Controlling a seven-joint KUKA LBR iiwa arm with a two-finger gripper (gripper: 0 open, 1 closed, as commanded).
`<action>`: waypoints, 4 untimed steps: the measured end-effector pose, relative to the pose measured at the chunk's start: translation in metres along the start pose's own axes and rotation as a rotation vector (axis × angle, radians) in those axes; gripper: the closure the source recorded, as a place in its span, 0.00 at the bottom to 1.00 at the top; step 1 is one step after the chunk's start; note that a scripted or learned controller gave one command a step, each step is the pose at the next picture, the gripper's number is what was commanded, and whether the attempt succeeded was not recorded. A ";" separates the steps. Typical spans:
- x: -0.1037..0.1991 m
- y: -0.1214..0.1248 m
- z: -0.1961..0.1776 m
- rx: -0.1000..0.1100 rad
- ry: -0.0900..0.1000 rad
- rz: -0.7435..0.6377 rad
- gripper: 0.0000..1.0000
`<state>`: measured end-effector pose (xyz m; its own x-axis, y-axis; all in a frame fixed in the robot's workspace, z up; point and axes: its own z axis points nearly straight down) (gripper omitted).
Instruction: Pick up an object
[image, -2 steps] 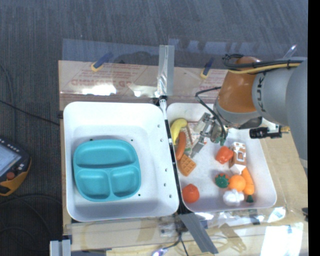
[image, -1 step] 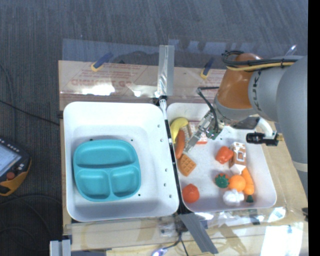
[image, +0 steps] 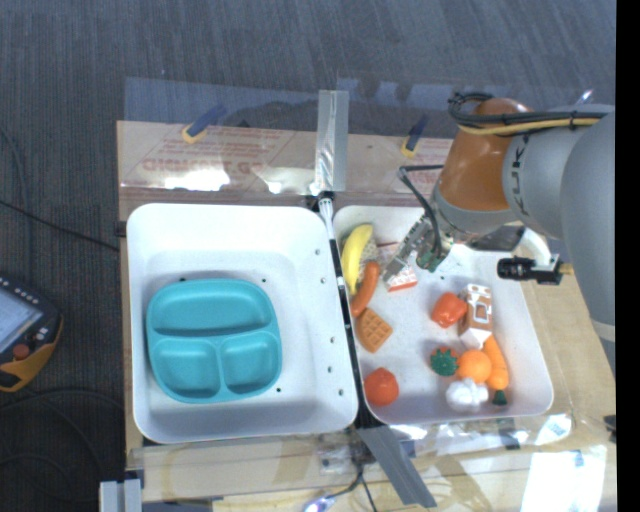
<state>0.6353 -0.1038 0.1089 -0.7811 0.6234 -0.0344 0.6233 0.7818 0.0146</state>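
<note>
The gripper (image: 418, 252) hangs low over the far part of the right bin (image: 530, 350), near its far-left corner. Whether its fingers are spread or closed cannot be told, and nothing can be seen between them. Just beneath and beside it lies a small red and white packet (image: 401, 280), tilted, its long axis running from near-left to far-right.

Along the right bin's left wall a banana (image: 354, 252) lies lengthwise, its long axis following that wall, one tip toward the far edge. A carrot-like orange stick (image: 365, 287) lies just beside it, slanting from the near-left up toward the gripper, and its lower end meets a square waffle (image: 373, 329). A red tomato (image: 381, 386) sits alone near the near-left corner.

Toward the right wall the toys crowd together: an orange pepper (image: 449, 310) touching a white and orange carton (image: 479, 309) that stands lengthwise, far to near; below them a green lump (image: 444, 362), an orange fruit (image: 476, 367), a carrot (image: 497, 362) and a white lump (image: 463, 394) packed close to the near-right corner.

Open floor remains in the middle of the right bin, between waffle and pepper, and in its far-right corner.

The left bin (image: 170, 240) holds a teal divided plate (image: 213, 337), with bare floor all around it.
</note>
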 end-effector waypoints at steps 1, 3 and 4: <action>0.043 0.042 -0.085 0.018 0.031 0.130 1.00; 0.210 0.024 -0.095 0.025 0.034 0.366 1.00; 0.140 0.059 -0.176 0.022 0.030 0.285 1.00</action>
